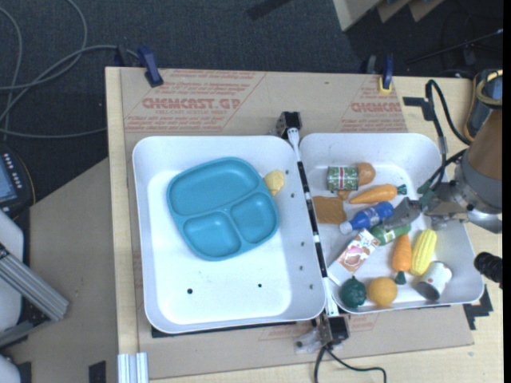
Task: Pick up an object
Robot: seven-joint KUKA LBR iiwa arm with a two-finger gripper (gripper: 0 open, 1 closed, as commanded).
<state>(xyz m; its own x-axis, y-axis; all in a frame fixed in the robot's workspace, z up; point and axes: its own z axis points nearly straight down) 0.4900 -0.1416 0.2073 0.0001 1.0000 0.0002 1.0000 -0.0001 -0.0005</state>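
The right bin (359, 144) holds several toy foods. Among them are a green and red can (342, 178), a long orange carrot (374, 193), a brown slice (328, 209), a blue bottle (369, 215) and a green bottle (390, 233). A printed packet (357, 254), a short carrot (402, 254), a corn cob (423, 250), a white cup (435, 278), an orange (382, 292) and a dark green piece (353, 293) lie there too. My gripper (409, 211) hangs low over this bin, between the long carrot and the green bottle, just right of the blue bottle.
The left bin (223, 294) carries a blue divided plate (222, 207) with a small yellow piece (274, 182) beside its right rim. A ridge with a black clamp (289, 122) separates the bins. My arm (483, 174) covers the right bin's far right side.
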